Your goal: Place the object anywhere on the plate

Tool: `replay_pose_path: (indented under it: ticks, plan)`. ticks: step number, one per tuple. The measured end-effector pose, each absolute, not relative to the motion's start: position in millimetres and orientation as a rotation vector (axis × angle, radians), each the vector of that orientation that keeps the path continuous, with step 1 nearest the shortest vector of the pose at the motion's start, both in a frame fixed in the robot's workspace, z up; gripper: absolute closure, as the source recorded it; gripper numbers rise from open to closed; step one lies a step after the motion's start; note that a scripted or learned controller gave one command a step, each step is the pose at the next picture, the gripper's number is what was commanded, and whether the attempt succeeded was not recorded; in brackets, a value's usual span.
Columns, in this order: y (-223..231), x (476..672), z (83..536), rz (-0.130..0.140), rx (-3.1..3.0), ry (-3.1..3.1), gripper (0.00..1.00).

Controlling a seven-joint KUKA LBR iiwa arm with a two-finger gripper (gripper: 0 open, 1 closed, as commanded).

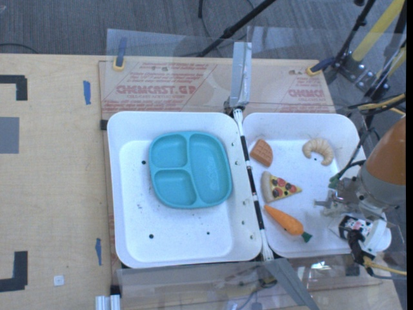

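A teal plate (191, 169) with three compartments lies in the left bin (129, 192). The right bin (290, 124) holds a brown bread piece (262, 152), a croissant (319, 150), a pizza slice (277, 187) and an orange carrot (286, 221). My gripper (335, 202) hangs over the right bin's right side, to the right of the pizza slice and carrot and apart from both. I see nothing held in it.
A metal divider post (241, 76) stands behind the gap between the bins. Black tripod legs (258, 15) and cables cross the floor at the back. The wooden bench (51, 173) stretches to the left of the bins.
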State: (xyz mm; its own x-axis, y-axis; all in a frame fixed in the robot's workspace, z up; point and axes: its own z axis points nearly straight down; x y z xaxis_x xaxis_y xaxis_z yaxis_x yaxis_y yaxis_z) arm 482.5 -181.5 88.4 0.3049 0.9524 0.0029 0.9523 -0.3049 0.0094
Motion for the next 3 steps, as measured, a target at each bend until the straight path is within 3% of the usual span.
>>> replay_pose_path:
  ticks: [1, 3]
  plan:
    - [-178.9, 482.4, 88.6, 0.011, 2.576, 1.784, 1.0]
    - [-210.2, 482.6, 88.4, 0.008, 1.969, 2.44, 1.0]
